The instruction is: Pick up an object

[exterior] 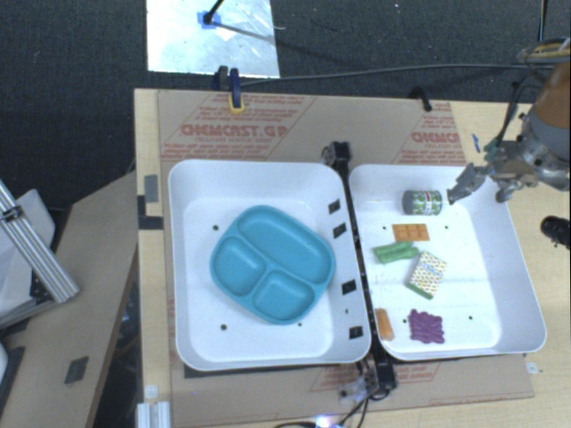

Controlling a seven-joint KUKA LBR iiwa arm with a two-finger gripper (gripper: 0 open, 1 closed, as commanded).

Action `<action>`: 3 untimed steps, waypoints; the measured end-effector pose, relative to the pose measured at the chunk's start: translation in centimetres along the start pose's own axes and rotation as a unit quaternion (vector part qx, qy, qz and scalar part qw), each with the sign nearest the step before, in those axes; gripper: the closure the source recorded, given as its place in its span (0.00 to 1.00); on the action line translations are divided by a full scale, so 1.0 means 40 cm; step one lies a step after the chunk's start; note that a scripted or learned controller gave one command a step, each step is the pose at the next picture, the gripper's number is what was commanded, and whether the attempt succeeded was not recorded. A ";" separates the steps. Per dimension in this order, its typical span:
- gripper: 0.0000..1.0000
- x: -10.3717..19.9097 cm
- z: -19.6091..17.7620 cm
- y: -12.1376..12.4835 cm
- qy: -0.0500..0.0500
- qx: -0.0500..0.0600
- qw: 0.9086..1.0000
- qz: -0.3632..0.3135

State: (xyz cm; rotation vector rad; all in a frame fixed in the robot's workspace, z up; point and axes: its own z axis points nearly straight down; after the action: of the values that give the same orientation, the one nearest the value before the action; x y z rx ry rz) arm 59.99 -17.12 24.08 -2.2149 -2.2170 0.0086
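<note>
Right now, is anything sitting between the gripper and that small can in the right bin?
Nothing visible. The gripper hovers over the right bin's back corner, with bare white floor between it and the can.

The bench is a pale board printed with red lettering along its far edge. Two white bins lie directly on it, side by side and touching along a dark middle seam. The left bin covers the bench's left-centre; the right bin runs close to the right edge and near the front right corner. A blue and yellow clamp grips the far edge, left of the middle. A smaller dark clip sits on the far edge toward the right corner. Cables bunch at the front edge, below the seam between the bins.
</note>
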 end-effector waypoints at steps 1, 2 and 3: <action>0.00 0.001 -0.016 0.006 -0.001 -0.005 1.000 -0.001; 0.00 0.004 0.106 0.032 -0.001 -0.004 1.000 -0.002; 0.00 0.022 0.246 0.015 0.000 -0.003 1.000 -0.001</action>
State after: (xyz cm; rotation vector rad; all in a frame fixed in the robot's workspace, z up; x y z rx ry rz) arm 60.50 -16.22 14.25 -2.2166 -2.2226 0.0023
